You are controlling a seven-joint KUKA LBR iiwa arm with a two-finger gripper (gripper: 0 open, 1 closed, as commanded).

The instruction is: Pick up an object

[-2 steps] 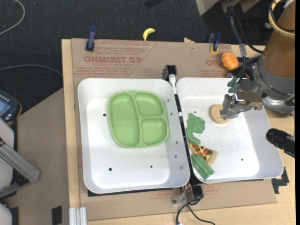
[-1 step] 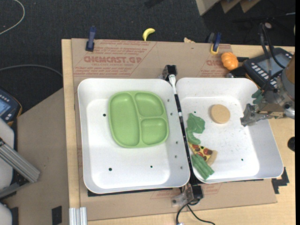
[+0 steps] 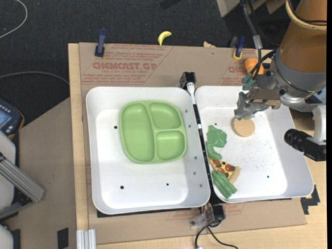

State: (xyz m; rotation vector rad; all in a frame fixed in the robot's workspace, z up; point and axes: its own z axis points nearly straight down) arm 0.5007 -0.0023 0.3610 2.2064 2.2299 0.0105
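Camera view, looking down at a slant on the counter (image 3: 155, 61): two shallow white bins side by side on a cardboard sheet.

Left bin (image 3: 104, 139) holds a green divided plate (image 3: 153, 132), three compartments, lying flat near the bin's middle.

Right bin (image 3: 280, 160) holds the loose items:
- tan round disc (image 3: 244, 127), cookie-like, flat on the bin floor in the upper-middle area
- green leafy piece (image 3: 216, 138) near the left wall
- pizza slice toy (image 3: 226, 170) just below it, also by the left wall
- second green piece (image 3: 224, 186) touching the pizza slice, near the front-left corner

Arm comes in from the right, grey with the orange section at top right. End effector (image 3: 245, 113) is low in the right bin, sitting directly above the far edge of the tan disc, at or very near contact. Can't tell whether it's released or clenched; nothing visibly between its tips. Disc looks flat on the bin floor, not lifted.

Outside the bins: small yellow banana-shaped object (image 3: 164, 37) at the far edge of the cardboard, blue clamp (image 3: 100, 42) at the far-left corner, and a small orange ball (image 3: 251, 64) near the far-right corner, next to the arm.
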